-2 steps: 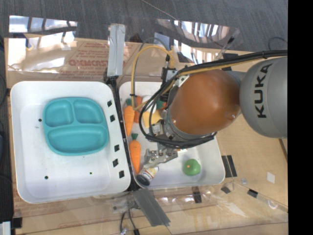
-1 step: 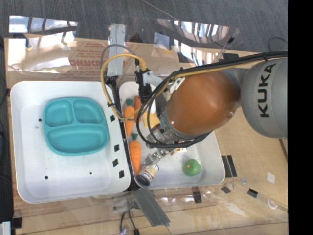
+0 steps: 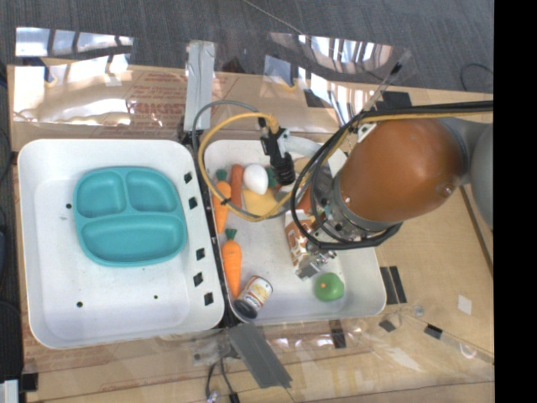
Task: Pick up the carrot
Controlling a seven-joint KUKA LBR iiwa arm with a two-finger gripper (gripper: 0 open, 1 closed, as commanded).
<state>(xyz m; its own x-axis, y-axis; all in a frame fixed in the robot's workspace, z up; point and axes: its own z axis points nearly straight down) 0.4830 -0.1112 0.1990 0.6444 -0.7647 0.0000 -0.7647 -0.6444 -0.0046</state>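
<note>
You see the grey arm's pincer (image 3: 309, 261) low in the right white bin (image 3: 361, 305), beside a green apple (image 3: 329, 287). Its grip state cannot be told. The orange carrot (image 3: 232, 259) lies apart by the bin's left wall.

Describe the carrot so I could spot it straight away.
Look in the right-hand white bin, along its left wall. The carrot lies there lengthwise, green top pointing away from the small tin can below it. It is plain orange and tapered, unlike the round green apple.
</note>
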